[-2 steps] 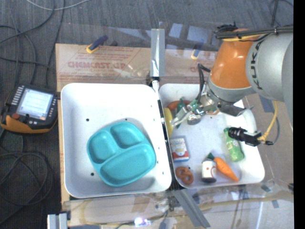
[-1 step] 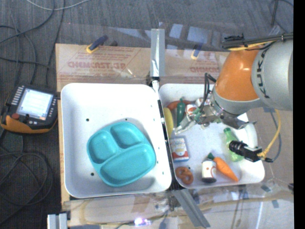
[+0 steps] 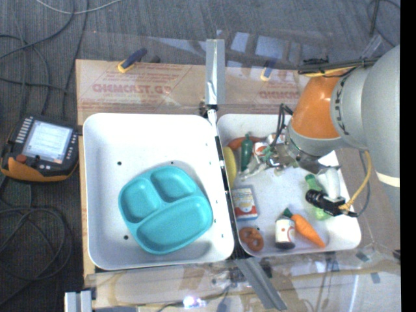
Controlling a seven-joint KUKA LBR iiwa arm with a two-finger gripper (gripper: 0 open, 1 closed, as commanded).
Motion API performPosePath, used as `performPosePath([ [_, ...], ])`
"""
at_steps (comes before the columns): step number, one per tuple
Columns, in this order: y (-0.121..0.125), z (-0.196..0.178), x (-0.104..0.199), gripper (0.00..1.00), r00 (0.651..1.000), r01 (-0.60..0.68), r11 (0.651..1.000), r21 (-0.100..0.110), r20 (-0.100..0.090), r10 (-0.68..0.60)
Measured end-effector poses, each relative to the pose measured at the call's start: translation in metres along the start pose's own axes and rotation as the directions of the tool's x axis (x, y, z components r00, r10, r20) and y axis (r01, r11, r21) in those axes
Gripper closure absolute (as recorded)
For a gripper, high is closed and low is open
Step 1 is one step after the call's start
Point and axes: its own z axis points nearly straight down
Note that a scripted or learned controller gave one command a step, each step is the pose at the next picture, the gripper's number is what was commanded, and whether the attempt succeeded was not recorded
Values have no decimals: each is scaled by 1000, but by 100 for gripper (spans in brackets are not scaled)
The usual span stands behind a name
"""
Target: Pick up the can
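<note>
Beside the can (image 3: 284, 231), a carrot (image 3: 307, 230) touches.

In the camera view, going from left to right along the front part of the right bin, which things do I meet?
Small box → pretzel → can → carrot.

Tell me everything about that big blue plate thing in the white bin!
The turquoise divided tray looks like smooth plastic with rounded corners. It has three compartments: two small ones on the far side and one large one nearer the camera. It lies flat, turned at an angle, on the floor of the left bin, with nothing in it.
</note>
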Motion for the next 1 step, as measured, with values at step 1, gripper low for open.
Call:
performPosePath([
  [1, -3, -77, 11, 0, 969, 246, 969, -2, 3, -246],
])
